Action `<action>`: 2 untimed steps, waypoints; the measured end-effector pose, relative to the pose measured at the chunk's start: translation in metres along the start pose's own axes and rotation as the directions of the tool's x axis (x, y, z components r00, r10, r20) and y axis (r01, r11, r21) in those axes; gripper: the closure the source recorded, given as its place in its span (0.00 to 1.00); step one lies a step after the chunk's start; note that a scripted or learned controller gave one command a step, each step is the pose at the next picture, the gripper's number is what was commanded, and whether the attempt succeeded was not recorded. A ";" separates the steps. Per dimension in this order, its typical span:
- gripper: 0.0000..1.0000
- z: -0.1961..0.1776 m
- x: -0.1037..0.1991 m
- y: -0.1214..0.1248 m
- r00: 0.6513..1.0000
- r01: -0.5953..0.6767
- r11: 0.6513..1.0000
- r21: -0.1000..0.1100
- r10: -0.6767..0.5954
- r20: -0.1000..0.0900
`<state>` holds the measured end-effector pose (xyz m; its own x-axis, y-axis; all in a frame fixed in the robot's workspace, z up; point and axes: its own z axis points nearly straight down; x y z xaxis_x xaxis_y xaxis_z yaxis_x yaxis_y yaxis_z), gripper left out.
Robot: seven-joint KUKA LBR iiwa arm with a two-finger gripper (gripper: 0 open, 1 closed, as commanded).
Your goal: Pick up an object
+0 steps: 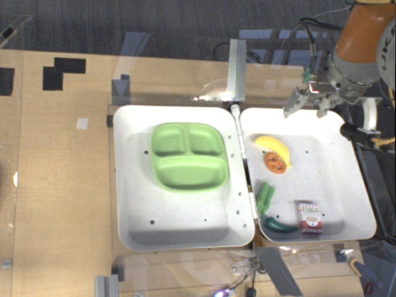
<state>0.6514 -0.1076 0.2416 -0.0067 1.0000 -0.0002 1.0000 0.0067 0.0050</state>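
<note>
The claw (307, 105) hangs over the far edge of the right bin (356, 166), its two fingers spread wide with nothing between them and touching nothing. Two white bins sit side by side on the worktop (55, 166). The left bin (130, 215) holds one green divided plate (188, 155). The right bin holds one banana (273, 145) touching one orange round thing (276, 163), one light green pod (265, 196), one dark green pepper (278, 225) and one small red carton (309, 217) near its front.

Light wooden bench (62, 166), two white bins side by side: left bin (133, 228), right bin (352, 197)
</note>
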 end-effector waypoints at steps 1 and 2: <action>0.00 0.085 0.025 -0.023 0.993 -0.120 0.993 0.003 0.120 0.000; 0.00 0.152 -0.007 -0.022 0.999 0.047 0.999 -0.007 -0.047 0.001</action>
<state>0.6300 -0.1151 0.0899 -0.0538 0.9986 -0.0016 0.9985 0.0538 0.0121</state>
